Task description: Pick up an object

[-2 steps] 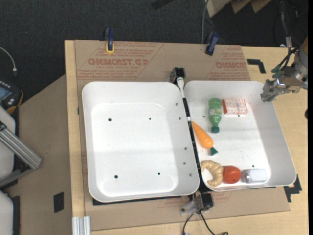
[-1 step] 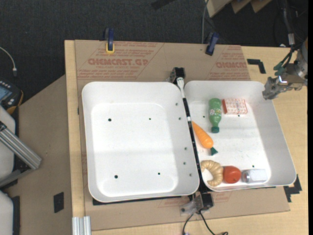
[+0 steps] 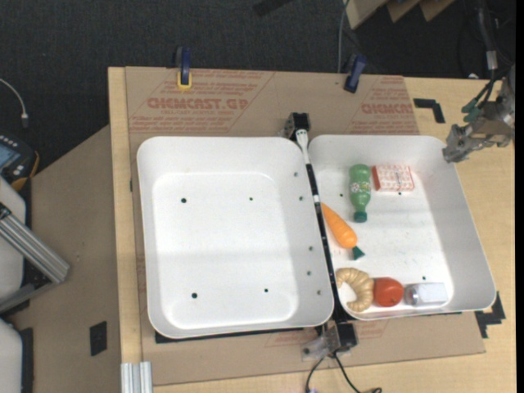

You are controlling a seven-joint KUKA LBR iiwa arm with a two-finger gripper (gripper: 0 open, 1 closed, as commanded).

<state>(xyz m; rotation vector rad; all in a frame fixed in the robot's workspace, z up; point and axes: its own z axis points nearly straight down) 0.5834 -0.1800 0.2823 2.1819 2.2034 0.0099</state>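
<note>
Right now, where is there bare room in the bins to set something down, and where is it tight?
The left bin is bare across its floor. In the right bin, the free patch lies right of the green bottle and below the pink card. It is crowded along the divider by the carrot, and at the near edge: croissant, red object, clear container.

Gripper point(image 3: 468, 142) blurred at the right edge, arm cut off there.

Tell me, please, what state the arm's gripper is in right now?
Two-finger gripper: over the right white bin's far right corner, nothing seen in it; open or shut cannot be told.
</note>
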